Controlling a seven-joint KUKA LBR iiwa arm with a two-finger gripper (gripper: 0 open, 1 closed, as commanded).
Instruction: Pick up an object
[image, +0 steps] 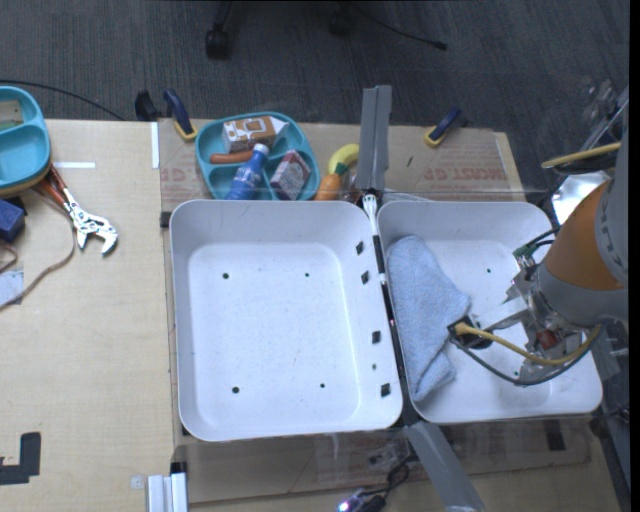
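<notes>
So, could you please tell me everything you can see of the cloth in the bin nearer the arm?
The cloth is a pale blue-grey towel, soft and terry-like by its look, bunched into a long strip with gentle creases. It lies on the floor of the right bin, along that bin's left wall, running from the far wall toward the near one and narrowing at its near end. The arm reaches in close to its right edge; whether it touches the cloth cannot be told.

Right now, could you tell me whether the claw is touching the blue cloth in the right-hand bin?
Cannot tell. The camera view puts the claw close beside the cloth, but shows neither contact nor a gap plainly.
</notes>
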